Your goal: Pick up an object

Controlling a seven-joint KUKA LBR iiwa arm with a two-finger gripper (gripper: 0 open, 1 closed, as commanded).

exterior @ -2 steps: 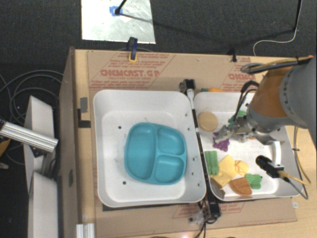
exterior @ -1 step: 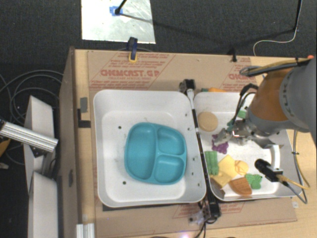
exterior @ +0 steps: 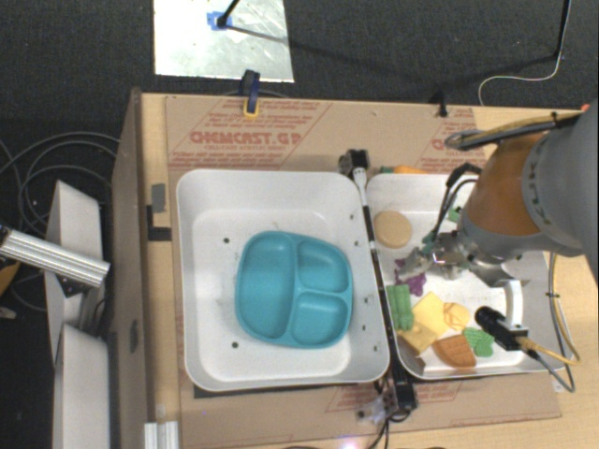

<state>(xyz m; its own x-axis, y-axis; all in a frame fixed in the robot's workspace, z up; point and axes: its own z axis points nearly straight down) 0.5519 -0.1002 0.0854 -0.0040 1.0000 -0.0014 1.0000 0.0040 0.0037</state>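
Observation:
My gripper (exterior: 433, 253) hangs low over the middle of the right bin (exterior: 426, 187), beneath the arm's orange band. Just to its left lies a small purple toy (exterior: 408, 266), close to or touching the gripper. A round tan disc (exterior: 392, 228) lies farther up and left. Below the gripper sit a green piece (exterior: 400, 305), a yellow wedge (exterior: 429, 319), a brown bread-like piece (exterior: 455, 351) and another green piece (exterior: 480, 342). An orange object (exterior: 408, 168) peeks over the bin's far rim.
The left bin (exterior: 201, 251) holds a teal divided plate (exterior: 293, 288). A thin divider wall runs between the two bins. The arm's body covers the right bin's upper right part.

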